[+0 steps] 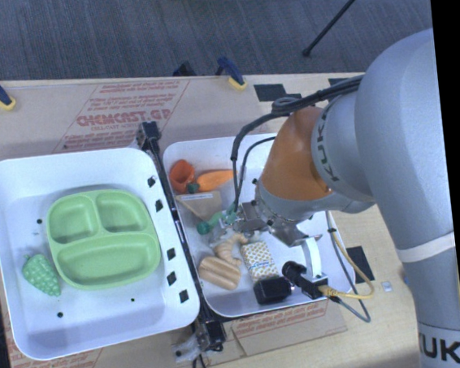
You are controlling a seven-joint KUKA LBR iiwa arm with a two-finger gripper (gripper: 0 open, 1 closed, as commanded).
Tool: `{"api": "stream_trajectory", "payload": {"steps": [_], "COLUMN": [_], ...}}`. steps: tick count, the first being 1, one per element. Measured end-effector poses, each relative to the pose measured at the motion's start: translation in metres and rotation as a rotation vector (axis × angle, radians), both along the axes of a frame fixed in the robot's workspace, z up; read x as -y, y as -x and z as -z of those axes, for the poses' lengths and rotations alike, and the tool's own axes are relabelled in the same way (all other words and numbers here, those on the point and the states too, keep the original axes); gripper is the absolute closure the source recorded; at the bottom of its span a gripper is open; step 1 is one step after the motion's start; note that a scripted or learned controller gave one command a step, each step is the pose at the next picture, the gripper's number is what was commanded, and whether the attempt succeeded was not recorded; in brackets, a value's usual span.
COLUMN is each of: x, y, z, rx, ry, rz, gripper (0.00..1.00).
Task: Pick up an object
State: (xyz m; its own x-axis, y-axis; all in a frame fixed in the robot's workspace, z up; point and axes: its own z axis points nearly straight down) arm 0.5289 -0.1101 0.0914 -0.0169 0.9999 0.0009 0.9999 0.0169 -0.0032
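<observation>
My tool [235, 219] was low in the right bin [226, 306], among the toys. I could not tell if it was wide or narrow. The bread roll [220, 271] lay just below it. Nothing was lifted yet.

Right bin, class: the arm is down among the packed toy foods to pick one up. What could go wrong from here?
1. The claw sits amid crowded items: the bread roll, checkered block and orange carrot lie close, so it might nudge neighbours or catch two.
2. The wrist hides the fingertips, so a missed grasp could pass unnoticed.
3. The loose cable by the right bin's edge might snag.
</observation>
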Motion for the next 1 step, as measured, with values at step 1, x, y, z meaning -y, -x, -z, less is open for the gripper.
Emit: {"api": "stream_trajectory", "payload": {"steps": [1], "x": [0.0125], "y": [-0.0099], "z": [-0.0004], "rx": [0.002], "ry": [0.0], "rz": [-0.434], "gripper": [0.0]}}
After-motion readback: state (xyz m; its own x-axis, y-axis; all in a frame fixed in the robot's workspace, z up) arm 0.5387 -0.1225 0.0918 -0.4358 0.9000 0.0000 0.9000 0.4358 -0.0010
